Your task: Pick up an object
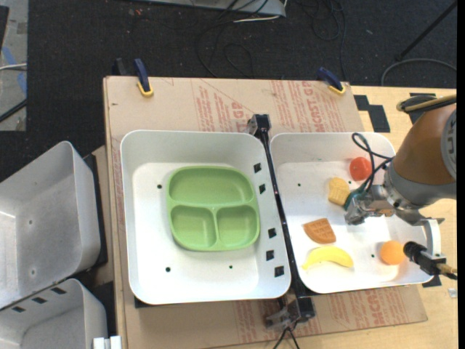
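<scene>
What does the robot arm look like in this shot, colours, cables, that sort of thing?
The arm is a rounded, bulky body, grey below with a broad orange band above the wrist. A black cable loops from it over the right bin. The gripper is small, dark grey metal with a teal tinge near the tip.

The green tray (214,208) looks like smooth matt plastic, and the white bins (145,267) like glossy plastic. The counter (189,104) looks like rough brown cardboard with printed red lettering.
</scene>
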Controlling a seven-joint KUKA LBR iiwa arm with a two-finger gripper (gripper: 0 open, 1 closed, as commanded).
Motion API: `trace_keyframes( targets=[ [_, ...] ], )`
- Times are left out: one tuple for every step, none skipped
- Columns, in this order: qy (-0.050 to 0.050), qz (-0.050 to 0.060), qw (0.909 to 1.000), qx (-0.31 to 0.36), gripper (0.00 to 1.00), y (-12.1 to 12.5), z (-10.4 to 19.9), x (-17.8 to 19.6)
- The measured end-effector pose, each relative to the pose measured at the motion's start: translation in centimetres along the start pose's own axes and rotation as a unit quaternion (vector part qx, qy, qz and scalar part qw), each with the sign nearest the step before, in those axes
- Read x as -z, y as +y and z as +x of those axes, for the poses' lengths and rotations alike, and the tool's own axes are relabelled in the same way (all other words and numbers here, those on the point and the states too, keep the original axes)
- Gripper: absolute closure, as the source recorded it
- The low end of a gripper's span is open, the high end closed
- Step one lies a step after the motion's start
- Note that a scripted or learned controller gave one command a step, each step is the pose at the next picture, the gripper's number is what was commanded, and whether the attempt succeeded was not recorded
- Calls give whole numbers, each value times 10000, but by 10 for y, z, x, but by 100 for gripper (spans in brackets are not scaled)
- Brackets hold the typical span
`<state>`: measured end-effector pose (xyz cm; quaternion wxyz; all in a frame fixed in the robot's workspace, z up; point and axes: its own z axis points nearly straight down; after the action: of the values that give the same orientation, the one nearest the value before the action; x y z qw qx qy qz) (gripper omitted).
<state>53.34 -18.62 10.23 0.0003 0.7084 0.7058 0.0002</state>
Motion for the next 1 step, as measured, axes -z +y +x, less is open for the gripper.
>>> trace_keyframes(
  targets=[
    [-4,-10,10000,31,100,-4,5,44]
  ],
)
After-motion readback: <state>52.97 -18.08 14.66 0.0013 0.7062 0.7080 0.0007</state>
